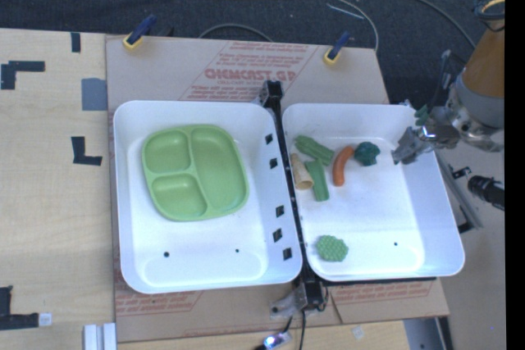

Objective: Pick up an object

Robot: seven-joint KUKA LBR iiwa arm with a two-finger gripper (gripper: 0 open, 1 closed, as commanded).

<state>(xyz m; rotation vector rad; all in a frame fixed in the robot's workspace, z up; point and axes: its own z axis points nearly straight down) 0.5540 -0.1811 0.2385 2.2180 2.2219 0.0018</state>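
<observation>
The right white bin (426, 209) holds a cluster of toy food in its far left part: a green pod (313, 147), a second green piece (320, 183), a tan piece (301, 175), an orange carrot (340, 165) and a dark green broccoli (367, 152). A round green textured piece (331, 247) lies near the bin's front edge. My gripper (408, 147) hangs over the bin's far right corner, to the right of the broccoli, with nothing visibly between its fingers.
The left white bin (131, 201) carries a green divided plate (194, 171). A black divider with clips runs between the bins (281, 176). Two yellow-blue clamps (139, 31) (337, 47) hold the cardboard at the back. Cables cross the dark floor behind.
</observation>
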